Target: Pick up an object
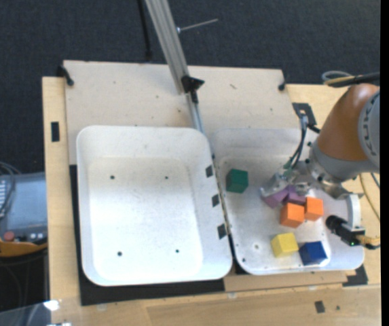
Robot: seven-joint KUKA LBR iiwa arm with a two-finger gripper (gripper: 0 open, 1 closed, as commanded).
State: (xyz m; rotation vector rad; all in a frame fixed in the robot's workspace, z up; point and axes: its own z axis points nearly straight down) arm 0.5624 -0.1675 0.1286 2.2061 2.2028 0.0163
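Reaching in from the right, the arm (pixel 347 131) bends its wrist down over the right bin (pixel 248 257); the gripper (pixel 280 184) sits low at the purple block (pixel 275 197), though whether it grips anything I cannot tell. Two orange blocks (pixel 300 211) crowd just beside that block, probably why the approach comes from its open side; the green block (pixel 237 180) stands apart, the yellow block (pixel 284 244) and blue block (pixel 313 252) nearer the front rim.
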